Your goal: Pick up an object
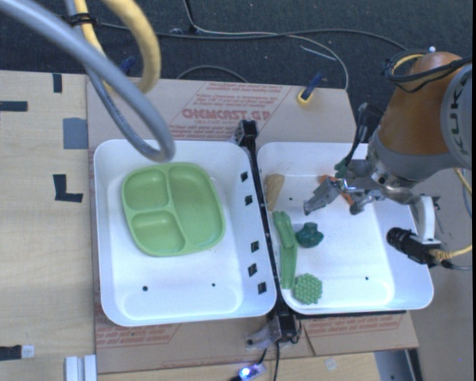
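Your pincer (335,196) hangs over the right bin (381,292), fingers spread and holding nothing, above the dark green toy (309,235) and the long green piece (285,248).

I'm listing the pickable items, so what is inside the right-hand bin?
The right bin holds a long green pod, a dark green toy, a round bumpy green piece and a tan piece. The gripper covers the floor beneath it.
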You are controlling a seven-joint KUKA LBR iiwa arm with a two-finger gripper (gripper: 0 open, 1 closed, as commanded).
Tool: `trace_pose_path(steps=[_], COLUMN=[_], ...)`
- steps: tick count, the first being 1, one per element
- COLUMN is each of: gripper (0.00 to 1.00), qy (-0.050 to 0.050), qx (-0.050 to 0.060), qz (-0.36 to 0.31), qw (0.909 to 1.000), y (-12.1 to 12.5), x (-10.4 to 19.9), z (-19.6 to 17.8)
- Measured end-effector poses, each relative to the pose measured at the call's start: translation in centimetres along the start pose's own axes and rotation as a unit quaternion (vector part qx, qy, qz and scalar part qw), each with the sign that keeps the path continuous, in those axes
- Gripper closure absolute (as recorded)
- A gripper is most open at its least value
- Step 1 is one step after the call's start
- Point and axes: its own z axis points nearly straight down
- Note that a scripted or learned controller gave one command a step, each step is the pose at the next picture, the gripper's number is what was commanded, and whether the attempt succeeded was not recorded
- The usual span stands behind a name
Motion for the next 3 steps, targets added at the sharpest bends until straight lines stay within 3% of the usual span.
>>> trace_pose_path(steps=[1, 2, 3], gripper=[0.00, 0.00, 0.00], qy=[-0.001, -0.001, -0.001], qx=[-0.006, -0.004, -0.004], qz=[-0.002, -0.001, -0.001], qw=[1.0000, 1.0000, 1.0000], y=[0.3, -0.7, 0.1], x=[0.0, 0.1, 0.2], z=[-0.6, 5.1, 10.0])
